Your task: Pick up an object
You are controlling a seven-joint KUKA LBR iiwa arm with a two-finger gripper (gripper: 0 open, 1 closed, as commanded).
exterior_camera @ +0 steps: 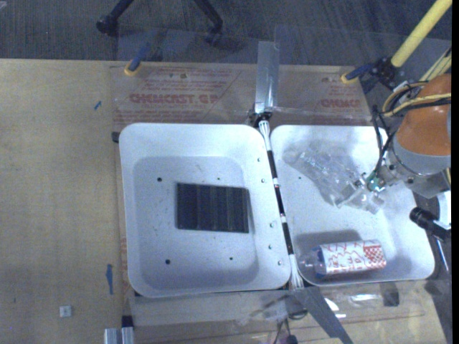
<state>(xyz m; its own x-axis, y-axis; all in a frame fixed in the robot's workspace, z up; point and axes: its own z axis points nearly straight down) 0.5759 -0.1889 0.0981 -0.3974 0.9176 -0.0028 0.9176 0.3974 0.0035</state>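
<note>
A: Bench [50, 192] carried two white bins side by side. Landmark for this entry was the divider [278, 192] between them. What lay left of it?

B: Left of the divider, the left bin [143, 149] held one dark ribbed rectangular pad [212, 207], flat on the floor near the bin's middle, apart from all the walls.

A: And right of it?

B: The right bin [412, 260]. Just right of the divider, toward the near wall, a red-and-white patterned bottle [349, 257] lay on its side, its cap end pointing toward the divider. Farther from the divider and toward the far wall, a clear crumpled plastic object [326, 169] lay on the bin floor; its outline was hard to trace against the white.

A: Arm position?

B: The grey arm with its orange band [428, 131] stood over the right bin's outer edge, well away from the divider. The gripper [373, 185] sat at the clear plastic object's outer end.

A: Gripper state?

B: Could not tell. The tip was too small and blurred to read, and whether it had hold of the clear plastic was not visible.
</note>
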